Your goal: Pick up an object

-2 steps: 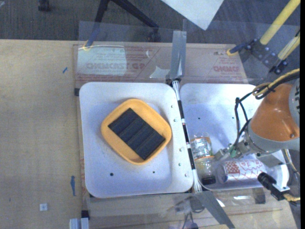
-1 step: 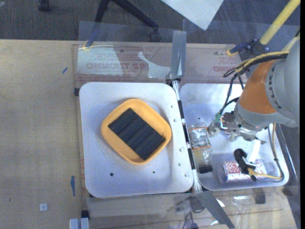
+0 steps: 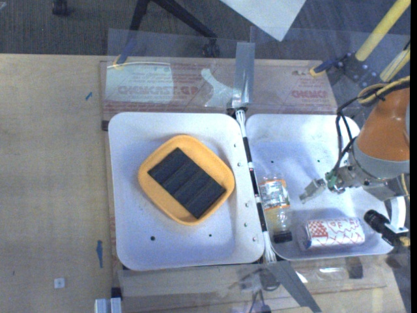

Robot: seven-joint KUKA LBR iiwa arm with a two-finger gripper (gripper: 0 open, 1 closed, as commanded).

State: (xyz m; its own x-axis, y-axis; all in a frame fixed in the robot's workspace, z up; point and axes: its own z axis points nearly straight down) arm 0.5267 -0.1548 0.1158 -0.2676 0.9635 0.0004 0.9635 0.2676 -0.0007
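Camera view: gripper (image 3: 313, 189) hovers over right bin (image 3: 296, 135), can't tell its opening, nothing between them. Small bottle (image 3: 275, 204) lies along bin's left wall, red-white packet (image 3: 331, 233) near front edge. Risk: closing on air.

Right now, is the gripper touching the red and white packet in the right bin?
Apart. The camera view shows bare white bin floor between the gripper and the red and white packet, which lies lower, nearer the right bin's front edge.
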